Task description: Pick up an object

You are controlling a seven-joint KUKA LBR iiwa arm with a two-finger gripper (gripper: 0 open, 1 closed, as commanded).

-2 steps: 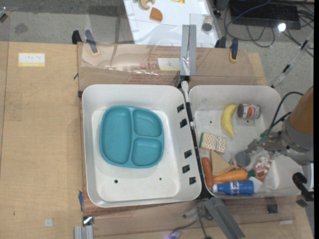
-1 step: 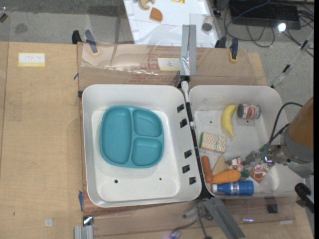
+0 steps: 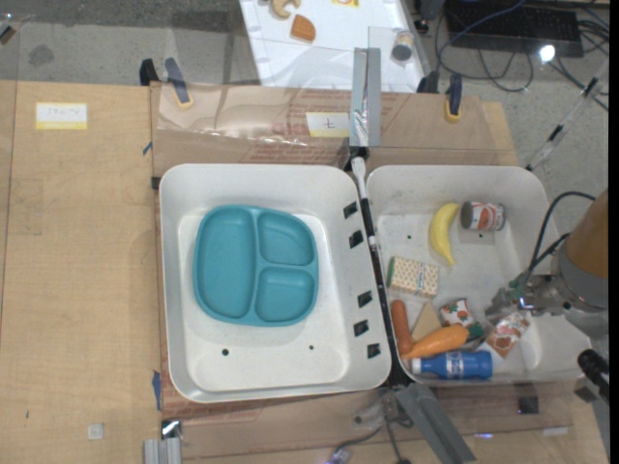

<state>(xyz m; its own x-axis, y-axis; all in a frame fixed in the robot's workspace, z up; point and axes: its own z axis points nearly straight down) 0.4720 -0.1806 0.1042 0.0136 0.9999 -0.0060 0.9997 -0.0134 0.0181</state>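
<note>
The right bin (image 3: 503, 184) holds several objects: a yellow banana (image 3: 443, 232), a small can (image 3: 482, 217) lying on its side, a patterned cracker box (image 3: 414, 276), an orange carrot (image 3: 440, 341), a blue bottle (image 3: 456, 364), a reddish sausage (image 3: 399, 321) and two small printed packets (image 3: 456, 313) (image 3: 508, 335). My gripper (image 3: 510, 303) reaches in from the right, low over the bin's right side. It is just above the right-hand packet and to the right of the other one. Nothing is seen held in it.
The left bin (image 3: 184, 356) carries a teal divided plate (image 3: 256, 264). A metal divider post (image 3: 363, 95) stands between the bins at the back. Clamps and cardboard line the far edge. Black cables trail beside the arm (image 3: 590, 269) at the right.
</note>
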